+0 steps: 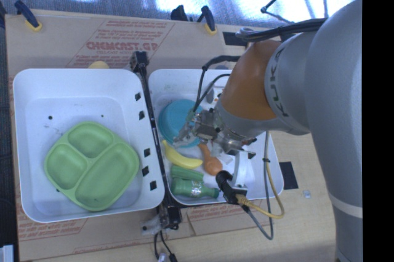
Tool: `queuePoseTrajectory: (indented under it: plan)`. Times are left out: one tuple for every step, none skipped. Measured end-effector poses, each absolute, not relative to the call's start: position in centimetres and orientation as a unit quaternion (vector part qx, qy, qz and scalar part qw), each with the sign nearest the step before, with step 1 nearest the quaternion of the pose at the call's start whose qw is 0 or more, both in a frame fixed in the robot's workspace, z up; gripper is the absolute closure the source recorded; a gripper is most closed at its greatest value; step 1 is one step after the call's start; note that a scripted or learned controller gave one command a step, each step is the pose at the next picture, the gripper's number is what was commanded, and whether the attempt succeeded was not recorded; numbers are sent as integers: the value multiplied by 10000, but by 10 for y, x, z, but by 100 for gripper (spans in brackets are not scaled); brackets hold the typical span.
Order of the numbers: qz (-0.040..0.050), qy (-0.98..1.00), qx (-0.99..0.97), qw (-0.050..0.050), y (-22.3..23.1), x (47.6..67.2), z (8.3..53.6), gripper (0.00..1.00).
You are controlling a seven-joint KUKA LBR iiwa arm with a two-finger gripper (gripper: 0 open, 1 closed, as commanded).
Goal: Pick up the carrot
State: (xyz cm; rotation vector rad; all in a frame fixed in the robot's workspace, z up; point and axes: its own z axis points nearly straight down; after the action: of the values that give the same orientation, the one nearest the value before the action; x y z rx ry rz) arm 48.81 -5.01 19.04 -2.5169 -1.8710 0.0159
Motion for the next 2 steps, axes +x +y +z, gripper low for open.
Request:
queuePoseTrajectory:
  plan:
    - [48,-6275,-7786,52,-107,477,147,0]
    - [40,-5020,-8649,40,-120,520,90,0]
